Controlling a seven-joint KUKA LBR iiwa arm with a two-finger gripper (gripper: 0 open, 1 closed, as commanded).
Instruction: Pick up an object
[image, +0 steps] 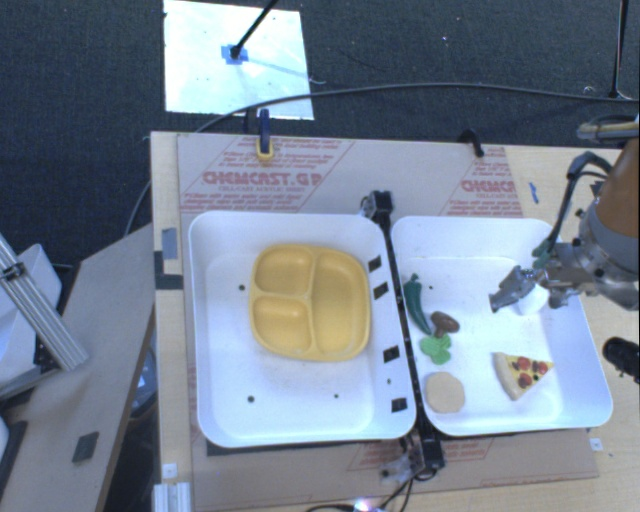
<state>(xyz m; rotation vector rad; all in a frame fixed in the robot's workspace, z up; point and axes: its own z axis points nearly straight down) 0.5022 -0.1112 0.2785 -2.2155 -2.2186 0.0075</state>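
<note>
The right bin (470, 245) holds several toy foods. A green pepper (413, 297), a small brown piece (444, 323) and a green leafy piece (436, 348) lie along its left wall. A tan round cookie (445, 391) sits near the front left corner, and a pizza slice (521, 372) lies at the front right. My gripper (505, 296) hovers over the right half of this bin, above and behind the pizza slice, pointing left. A small white shape (531, 304) shows just under it; what that shape is stays unclear. Nothing is visibly held.
The left bin (225, 400) carries a yellow divided plate (308, 301) in its middle. A black-clipped divider (392, 320) separates the two bins. Cables run along the bench's back edge, and a clamp (264, 135) stands behind the left bin.
</note>
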